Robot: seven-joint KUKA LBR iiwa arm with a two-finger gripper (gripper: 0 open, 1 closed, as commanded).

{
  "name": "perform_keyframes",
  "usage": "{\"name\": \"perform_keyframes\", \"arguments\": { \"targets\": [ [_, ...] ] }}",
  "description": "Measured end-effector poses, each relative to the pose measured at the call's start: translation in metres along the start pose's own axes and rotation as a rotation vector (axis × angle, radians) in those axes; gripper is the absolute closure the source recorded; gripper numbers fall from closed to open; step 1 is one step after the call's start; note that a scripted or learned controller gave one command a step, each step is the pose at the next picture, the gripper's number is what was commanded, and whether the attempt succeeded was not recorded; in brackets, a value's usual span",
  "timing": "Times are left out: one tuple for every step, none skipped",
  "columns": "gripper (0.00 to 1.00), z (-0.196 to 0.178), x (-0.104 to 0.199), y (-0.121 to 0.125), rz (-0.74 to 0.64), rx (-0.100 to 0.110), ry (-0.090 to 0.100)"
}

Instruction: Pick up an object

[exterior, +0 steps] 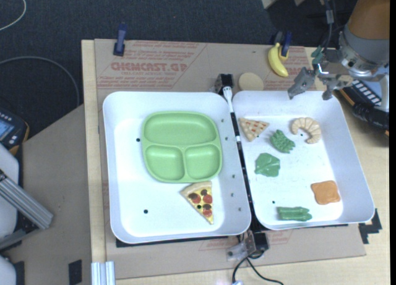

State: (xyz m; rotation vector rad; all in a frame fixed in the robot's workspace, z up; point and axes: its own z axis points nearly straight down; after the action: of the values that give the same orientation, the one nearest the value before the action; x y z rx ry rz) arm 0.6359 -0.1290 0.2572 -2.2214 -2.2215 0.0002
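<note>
Overhead, open tool [313, 86] above right bin [352, 154]

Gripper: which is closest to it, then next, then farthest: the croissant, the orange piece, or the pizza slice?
From the gripper:
1. Croissant, right bin, top.
2. Orange piece, right bin, lower right.
3. Pizza slice, left bin, bottom.
</note>
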Motion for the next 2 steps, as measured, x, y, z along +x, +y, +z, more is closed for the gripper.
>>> {"name": "perform_keyframes", "arguments": {
  "targets": [
    [1.00, -0.011, 0.000, 0.001, -0.001, -0.004, -0.001],
    [1.00, 0.067, -0.030, 0.031, 0.002, 0.003, -0.001]
  ]
}}
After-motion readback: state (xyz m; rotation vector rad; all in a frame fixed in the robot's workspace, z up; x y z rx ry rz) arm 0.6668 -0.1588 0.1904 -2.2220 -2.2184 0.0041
